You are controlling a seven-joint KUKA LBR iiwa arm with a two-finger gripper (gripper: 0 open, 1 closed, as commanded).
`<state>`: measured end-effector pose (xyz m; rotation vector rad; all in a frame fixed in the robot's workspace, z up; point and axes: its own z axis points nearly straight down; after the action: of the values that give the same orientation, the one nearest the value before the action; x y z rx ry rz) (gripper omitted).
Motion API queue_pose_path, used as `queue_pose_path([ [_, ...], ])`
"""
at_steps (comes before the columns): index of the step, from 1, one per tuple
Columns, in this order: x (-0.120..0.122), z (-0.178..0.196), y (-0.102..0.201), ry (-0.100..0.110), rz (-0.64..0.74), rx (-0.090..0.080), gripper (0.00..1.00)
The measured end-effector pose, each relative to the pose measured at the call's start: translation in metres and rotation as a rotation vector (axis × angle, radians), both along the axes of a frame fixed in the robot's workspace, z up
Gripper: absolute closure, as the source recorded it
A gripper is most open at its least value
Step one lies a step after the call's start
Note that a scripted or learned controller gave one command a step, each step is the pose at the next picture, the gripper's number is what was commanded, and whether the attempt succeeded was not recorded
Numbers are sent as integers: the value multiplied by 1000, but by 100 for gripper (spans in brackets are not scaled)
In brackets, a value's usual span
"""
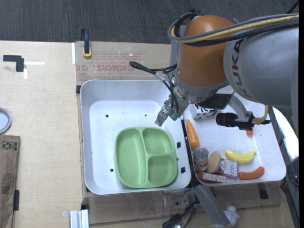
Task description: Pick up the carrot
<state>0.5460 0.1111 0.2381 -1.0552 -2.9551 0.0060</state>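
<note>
The carrot [192, 133] is orange and lies lengthwise in the right bin [270, 141], close against that bin's left wall. My gripper [166, 115] hangs below the orange wrist band, over the back right part of the left bin [95, 108], a little up and to the left of the carrot. It sits just above the far right corner of a green divided plate [146, 156]. Nothing shows in the gripper, and the carrot lies apart from it.
In the right bin near the carrot are a can [201, 156], a tan roll [214, 161], a small box [229, 167], a banana [241, 155] and a red sausage [250, 173]. A spotted white cube [204, 112] sits at the back. The arm's bulk covers the right bin's rear.
</note>
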Motion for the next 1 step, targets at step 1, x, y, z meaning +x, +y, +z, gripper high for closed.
queue_pose_path([
  [1, -48, 33, -59, -4, -36, 1, 100],
])
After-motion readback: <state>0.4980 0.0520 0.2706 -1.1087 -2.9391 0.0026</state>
